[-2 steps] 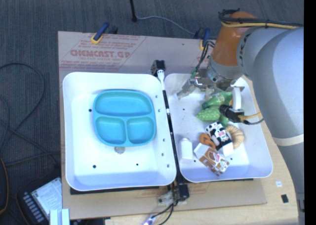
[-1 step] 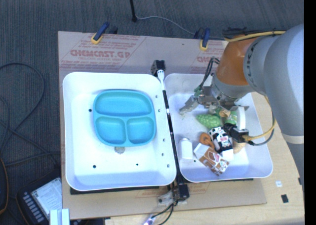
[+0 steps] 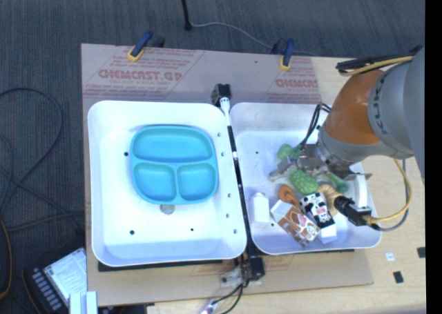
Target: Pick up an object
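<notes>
The right bin (image 3: 269, 118) holds a heap of small objects: a green piece (image 3: 286, 150), a second green toy (image 3: 302, 181), an orange ring-like piece (image 3: 286, 193), a black-and-white spotted toy (image 3: 315, 208), a brown-and-white packet (image 3: 295, 223) and a small white cylinder (image 3: 260, 206). My gripper (image 3: 295, 163) reaches in from the right, low over the heap between the two green pieces. The arm's orange band and grey wrist cover the bin's right side. Nothing is visibly lifted off the heap.
The left bin (image 3: 103, 168) contains a blue three-compartment tray (image 3: 173, 164). A black-and-white tool (image 3: 222, 96) lies at the top of the divider between the bins. Blue-and-yellow clamps (image 3: 141, 45) (image 3: 286, 54) hold the cardboard at the back. Cables trail on the floor at left.
</notes>
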Motion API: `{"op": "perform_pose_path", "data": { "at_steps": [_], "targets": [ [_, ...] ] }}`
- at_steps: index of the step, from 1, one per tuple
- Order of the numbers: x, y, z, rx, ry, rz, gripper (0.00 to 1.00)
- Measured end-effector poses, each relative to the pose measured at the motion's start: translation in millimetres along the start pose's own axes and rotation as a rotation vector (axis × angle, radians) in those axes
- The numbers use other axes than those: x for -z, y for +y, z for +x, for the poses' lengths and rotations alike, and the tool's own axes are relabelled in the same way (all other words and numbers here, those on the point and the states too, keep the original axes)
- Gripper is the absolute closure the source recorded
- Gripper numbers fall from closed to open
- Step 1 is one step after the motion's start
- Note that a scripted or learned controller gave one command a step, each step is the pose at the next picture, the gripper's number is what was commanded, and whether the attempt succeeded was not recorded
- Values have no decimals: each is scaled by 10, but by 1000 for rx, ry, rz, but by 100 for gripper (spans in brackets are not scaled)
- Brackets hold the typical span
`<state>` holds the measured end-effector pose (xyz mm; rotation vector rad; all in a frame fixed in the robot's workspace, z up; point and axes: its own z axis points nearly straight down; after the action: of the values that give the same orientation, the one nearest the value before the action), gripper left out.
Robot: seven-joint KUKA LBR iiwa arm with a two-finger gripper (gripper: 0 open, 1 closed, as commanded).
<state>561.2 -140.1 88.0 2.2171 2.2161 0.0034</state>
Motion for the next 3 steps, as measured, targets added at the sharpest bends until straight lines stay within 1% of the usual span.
{"op": "perform_pose_path", "data": {
  "at_steps": [1, 2, 3],
  "targets": [
    [109, 14, -2, 0, 0, -4, 100],
    [1254, 320, 531, 2, 3, 5, 100],
    [1248, 315, 528, 2, 3, 7, 0]
  ]
}}
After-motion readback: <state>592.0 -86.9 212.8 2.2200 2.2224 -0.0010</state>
